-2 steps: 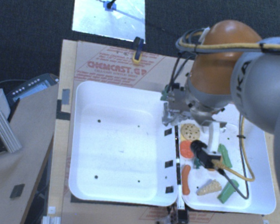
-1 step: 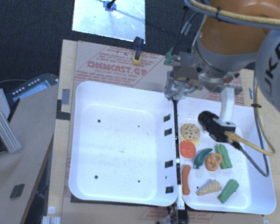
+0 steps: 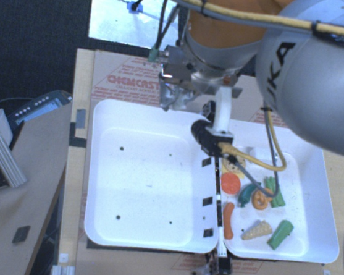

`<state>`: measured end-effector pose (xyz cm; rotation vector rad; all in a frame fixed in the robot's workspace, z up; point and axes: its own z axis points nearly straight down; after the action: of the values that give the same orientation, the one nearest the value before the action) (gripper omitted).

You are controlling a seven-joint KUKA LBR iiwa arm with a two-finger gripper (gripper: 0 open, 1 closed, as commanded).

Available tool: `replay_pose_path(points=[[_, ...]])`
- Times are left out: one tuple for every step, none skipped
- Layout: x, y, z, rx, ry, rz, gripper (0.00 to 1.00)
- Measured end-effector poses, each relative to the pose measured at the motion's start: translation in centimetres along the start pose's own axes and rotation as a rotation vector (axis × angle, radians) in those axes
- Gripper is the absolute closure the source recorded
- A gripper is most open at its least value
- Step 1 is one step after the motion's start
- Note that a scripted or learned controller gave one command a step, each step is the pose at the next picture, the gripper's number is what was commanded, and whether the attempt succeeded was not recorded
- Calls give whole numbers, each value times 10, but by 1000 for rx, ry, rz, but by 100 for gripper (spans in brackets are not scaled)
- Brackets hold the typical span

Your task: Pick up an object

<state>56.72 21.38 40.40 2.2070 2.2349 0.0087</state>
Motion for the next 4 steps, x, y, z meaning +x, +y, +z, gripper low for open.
replay_pose_path(points=[[23,-16,-134,-11,4,4,100],[21,-76,14,18,-8,6,100],[22,-72,-4,2,-2,-1,100],[22,-80,-138,-11,5,7,100]])
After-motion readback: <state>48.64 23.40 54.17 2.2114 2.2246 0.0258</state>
